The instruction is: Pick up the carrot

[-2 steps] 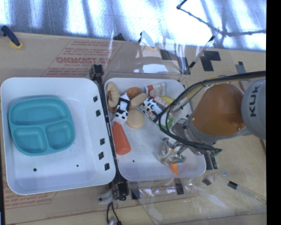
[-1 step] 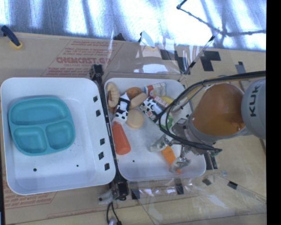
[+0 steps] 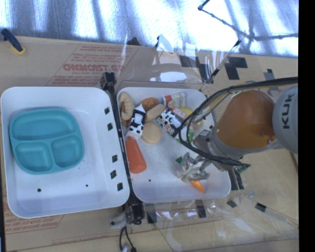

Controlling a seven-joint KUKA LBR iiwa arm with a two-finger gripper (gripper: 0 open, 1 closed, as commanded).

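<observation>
Robot lab bench: cardboard-covered top (image 3: 68,70), two white bins (image 3: 21,193), taped clear sheeting (image 3: 215,224), loose cables (image 3: 220,14) upper right.

Divided tray (image 3: 45,140) in left bin (image 3: 21,203). Right bin (image 3: 163,190): bottle (image 3: 135,154) at left wall, food items at far end, carrot (image 3: 198,185) near-right corner, gripper (image 3: 191,168) just above it.

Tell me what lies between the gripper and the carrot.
Nothing. In the camera view the gripper sits right over the carrot near the right bin's front edge, with no item between them.
</observation>
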